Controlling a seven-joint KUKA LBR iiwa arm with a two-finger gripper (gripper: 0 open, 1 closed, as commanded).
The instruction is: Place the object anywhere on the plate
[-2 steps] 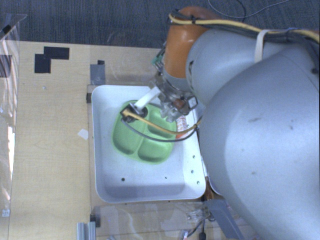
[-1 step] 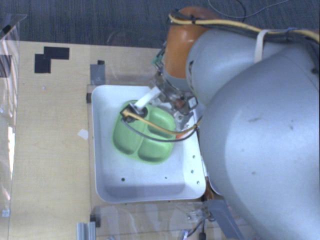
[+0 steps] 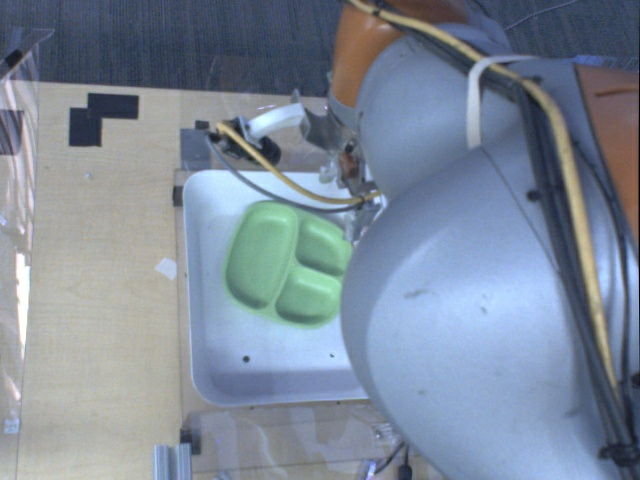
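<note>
A shallow white bin (image 3: 205, 298) sits on the pale wooden surface (image 3: 100, 268), its floor marked by a couple of small dark specks near the front. Two black angular patches (image 3: 100, 116) lie on the wood at the far left — one stepped above the other. A small white scrap (image 3: 166, 267) rests just beside the bin's left wall. Beyond the surface runs dark grey carpet (image 3: 170, 18). A clear panel (image 3: 15, 218) stands along the left edge — upright, faintly reflective.
</note>
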